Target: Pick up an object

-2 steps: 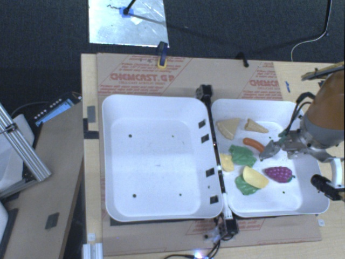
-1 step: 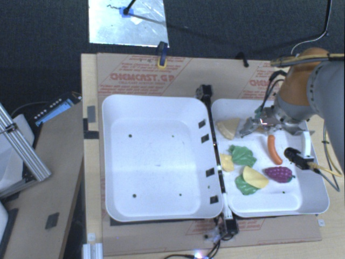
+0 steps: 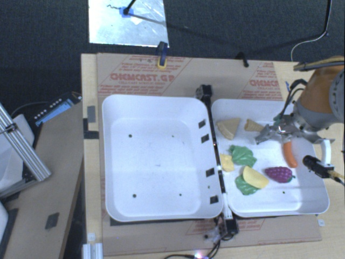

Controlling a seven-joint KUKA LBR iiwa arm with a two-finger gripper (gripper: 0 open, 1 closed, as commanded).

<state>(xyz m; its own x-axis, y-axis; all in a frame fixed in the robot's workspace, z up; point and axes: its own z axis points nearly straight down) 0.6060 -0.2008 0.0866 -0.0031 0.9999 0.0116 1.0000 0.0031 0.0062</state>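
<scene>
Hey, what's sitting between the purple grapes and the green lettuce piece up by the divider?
In the camera view, a yellow banana-like piece lies between the purple grapes and the green lettuce piece, resting on another green leaf.

arm [image 3: 323,99] cut by right edge, tool [image 3: 280,131] blurred

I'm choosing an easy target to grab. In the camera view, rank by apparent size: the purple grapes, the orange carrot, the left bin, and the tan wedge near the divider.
1. left bin, by far the largest.
2. purple grapes and tan wedge look alike; no ranking between them.
3. orange carrot, slimmest, partly hidden by the gripper.
</scene>
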